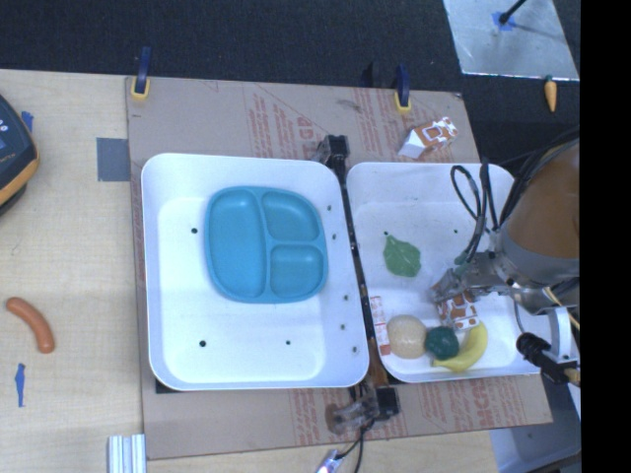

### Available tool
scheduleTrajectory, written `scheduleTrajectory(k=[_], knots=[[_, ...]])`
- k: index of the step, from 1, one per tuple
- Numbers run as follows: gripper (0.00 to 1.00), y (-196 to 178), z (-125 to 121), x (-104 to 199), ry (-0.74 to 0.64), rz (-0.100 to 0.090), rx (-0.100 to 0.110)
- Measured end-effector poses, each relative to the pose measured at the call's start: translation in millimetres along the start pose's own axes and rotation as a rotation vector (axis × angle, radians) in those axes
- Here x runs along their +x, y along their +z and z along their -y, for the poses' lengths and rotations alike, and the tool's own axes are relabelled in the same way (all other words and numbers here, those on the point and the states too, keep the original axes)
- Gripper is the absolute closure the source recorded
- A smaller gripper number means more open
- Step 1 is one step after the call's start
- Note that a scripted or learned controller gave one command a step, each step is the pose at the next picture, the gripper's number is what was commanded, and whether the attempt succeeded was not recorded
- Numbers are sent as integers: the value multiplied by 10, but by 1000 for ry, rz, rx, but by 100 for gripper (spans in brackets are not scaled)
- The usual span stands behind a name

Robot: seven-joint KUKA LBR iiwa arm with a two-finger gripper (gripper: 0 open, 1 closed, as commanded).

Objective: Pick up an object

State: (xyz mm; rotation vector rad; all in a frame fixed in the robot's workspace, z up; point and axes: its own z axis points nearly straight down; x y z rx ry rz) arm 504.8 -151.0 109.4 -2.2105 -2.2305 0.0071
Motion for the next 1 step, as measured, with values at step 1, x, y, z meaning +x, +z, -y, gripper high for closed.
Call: scheduleTrajectory(k=[1], knots=[[100, -827, -249, 649, 4, -3, -2]])
